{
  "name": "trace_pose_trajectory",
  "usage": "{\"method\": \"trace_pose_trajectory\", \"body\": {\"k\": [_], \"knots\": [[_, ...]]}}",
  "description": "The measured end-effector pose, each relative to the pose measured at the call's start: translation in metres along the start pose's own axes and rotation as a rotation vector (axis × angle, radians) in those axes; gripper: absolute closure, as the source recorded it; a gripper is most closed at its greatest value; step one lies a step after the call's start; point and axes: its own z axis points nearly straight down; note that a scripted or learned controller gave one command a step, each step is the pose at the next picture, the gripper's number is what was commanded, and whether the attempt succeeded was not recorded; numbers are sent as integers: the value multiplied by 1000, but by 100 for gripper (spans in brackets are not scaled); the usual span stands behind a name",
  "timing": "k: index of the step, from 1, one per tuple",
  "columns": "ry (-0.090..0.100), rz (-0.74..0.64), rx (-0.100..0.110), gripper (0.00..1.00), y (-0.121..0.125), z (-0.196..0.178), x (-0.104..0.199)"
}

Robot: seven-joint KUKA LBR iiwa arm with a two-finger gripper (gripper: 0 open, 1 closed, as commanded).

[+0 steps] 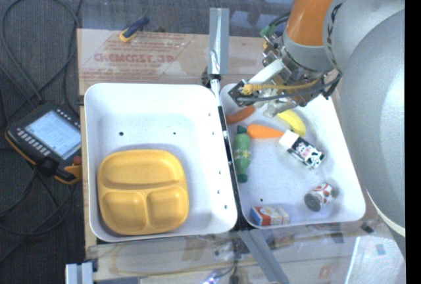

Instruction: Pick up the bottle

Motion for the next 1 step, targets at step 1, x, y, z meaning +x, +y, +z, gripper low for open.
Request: {"method": "trace_pose_trajectory", "body": {"k": [1], "knots": [[1,-435,-1,100,44,-75,42]]}}
